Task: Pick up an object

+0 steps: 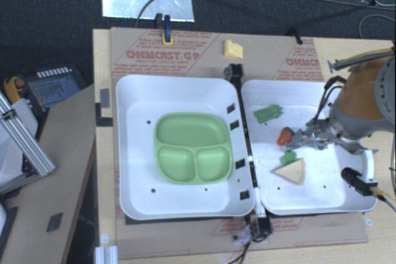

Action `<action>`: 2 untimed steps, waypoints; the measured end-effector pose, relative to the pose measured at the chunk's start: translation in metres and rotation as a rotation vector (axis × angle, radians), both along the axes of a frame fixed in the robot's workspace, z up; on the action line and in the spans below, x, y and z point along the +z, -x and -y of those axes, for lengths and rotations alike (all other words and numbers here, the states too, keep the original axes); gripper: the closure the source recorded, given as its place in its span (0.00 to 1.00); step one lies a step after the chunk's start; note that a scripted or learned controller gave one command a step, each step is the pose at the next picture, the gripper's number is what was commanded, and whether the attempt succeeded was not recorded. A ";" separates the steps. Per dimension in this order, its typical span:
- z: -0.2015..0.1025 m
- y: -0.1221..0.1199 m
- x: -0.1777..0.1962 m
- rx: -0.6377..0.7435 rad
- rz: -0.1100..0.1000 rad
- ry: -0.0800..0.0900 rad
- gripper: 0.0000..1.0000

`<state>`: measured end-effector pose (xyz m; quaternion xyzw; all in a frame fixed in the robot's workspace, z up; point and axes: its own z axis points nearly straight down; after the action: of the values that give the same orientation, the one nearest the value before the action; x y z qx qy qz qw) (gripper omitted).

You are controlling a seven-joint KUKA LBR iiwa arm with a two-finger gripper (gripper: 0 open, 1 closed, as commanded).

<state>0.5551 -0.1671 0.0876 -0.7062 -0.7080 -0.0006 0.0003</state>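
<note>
The right bin (pixel 272 198) holds a green leafy piece (pixel 268 113) near its back left. A red-orange piece (pixel 284 136) lies mid-bin, and below it a small green piece (pixel 289 157) touches a tan wedge (pixel 292 171). My gripper (pixel 301 139) reaches in from the right, low over the bin. Its tip sits just right of the red-orange piece and above the small green one. Nothing is visibly held between its fingers.
The left bin (pixel 133 102) carries a green three-compartment plate (pixel 192 147). A yellow block (pixel 233 49) lies on the cardboard behind the bins. The arm's orange band (pixel 365 93) hangs over the right bin's right side. A clamp (pixel 166 28) sits at the back edge.
</note>
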 end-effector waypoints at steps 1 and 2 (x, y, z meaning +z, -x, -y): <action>0.000 -0.002 -0.001 -0.002 0.004 0.002 0.00; 0.000 -0.003 0.010 -0.002 0.008 0.002 1.00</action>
<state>0.5581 -0.1674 0.0975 -0.7070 -0.7072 -0.0024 -0.0033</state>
